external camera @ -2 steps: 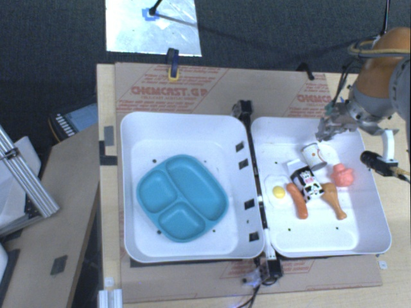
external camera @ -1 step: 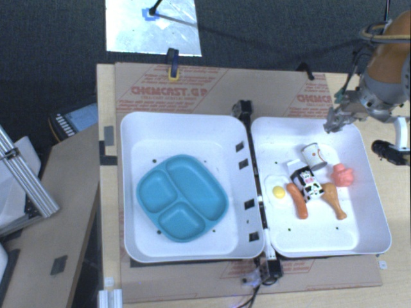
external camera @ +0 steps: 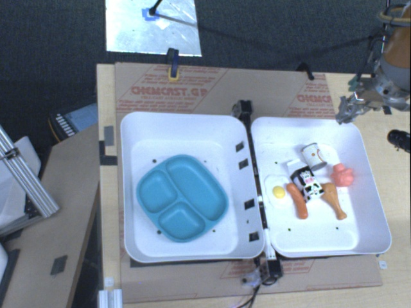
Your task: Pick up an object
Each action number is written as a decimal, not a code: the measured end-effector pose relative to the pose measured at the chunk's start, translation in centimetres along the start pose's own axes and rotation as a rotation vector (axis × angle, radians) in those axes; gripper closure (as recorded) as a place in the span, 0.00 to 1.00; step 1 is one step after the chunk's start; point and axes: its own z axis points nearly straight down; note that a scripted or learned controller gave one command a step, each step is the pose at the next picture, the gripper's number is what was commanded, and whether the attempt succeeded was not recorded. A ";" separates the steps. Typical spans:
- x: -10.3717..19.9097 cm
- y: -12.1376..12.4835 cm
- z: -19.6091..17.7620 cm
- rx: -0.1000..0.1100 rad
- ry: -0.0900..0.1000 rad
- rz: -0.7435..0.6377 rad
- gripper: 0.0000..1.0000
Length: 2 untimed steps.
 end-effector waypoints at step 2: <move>4.8 0.5 -4.3 0.003 0.001 -0.005 1.00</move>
